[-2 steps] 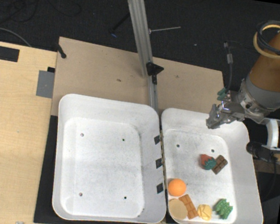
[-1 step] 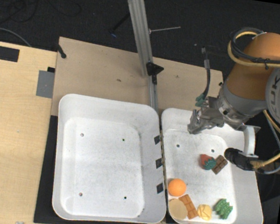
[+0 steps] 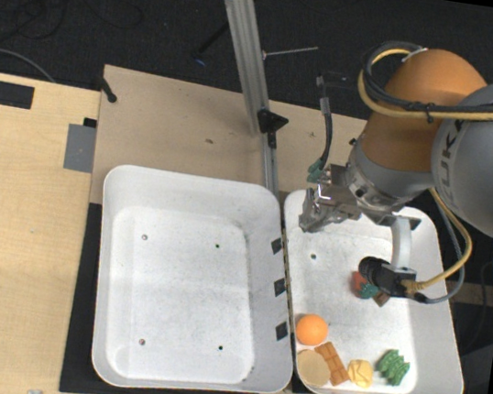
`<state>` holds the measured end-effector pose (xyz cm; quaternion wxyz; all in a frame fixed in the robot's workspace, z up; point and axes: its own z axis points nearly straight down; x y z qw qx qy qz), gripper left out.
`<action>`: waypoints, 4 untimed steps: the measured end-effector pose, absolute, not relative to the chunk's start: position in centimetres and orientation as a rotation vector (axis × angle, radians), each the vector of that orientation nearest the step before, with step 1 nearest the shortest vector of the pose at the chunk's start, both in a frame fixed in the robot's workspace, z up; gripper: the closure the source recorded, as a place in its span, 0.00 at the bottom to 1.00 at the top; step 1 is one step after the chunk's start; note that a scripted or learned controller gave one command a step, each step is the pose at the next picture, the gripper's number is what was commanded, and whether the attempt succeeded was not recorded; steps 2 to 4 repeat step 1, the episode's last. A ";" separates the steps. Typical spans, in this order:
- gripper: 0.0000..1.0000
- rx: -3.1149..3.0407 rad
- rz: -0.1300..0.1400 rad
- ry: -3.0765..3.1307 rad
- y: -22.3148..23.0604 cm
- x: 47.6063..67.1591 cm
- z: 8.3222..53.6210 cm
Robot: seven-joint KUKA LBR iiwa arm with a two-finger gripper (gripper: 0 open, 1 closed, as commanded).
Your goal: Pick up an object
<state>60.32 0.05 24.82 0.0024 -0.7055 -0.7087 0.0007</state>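
Five small objs bunch along the near edge of the bin (image 3: 334, 256): ball (image 3: 312, 329) closest to the wall shared w/ the other bin (image 3: 177, 283), then stick (image 3: 333, 362), disc (image 3: 313, 370) touching it, lump (image 3: 359, 374), and green piece (image 3: 393, 366) toward the near outer corner. A sixth, a red item (image 3: 364, 285), sits mid-bin toward the outer edge, partly hidden, so shape unclear. All lie loose, prob. just tipped in; the raised rim keeps them in and stops the ball rolling off. Stick, disc and lump touch or nearly so: crowded, awkward to take singly. Ball stands slightly apart, so it looks the easiest target imo.

Gripper (image 3: 321, 214) hangs over bare floor at the far corner beside the other bin, pointing down, w/ nothing seen in it. Can't tell whether it's open or closed; too small and dark. Height above the floor also unclear. Ball lies well apart from it, down the same wall toward the near edge; red item is nearer, off toward the outer edge. No pick begun yet, by the look of it.
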 end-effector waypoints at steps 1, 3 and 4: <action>1.00 -2.214 0.004 -2.222 4.9 59.2 24.9; 1.00 -2.214 0.004 -2.222 4.9 59.2 24.9; 1.00 -2.214 0.004 -2.222 4.9 59.2 24.9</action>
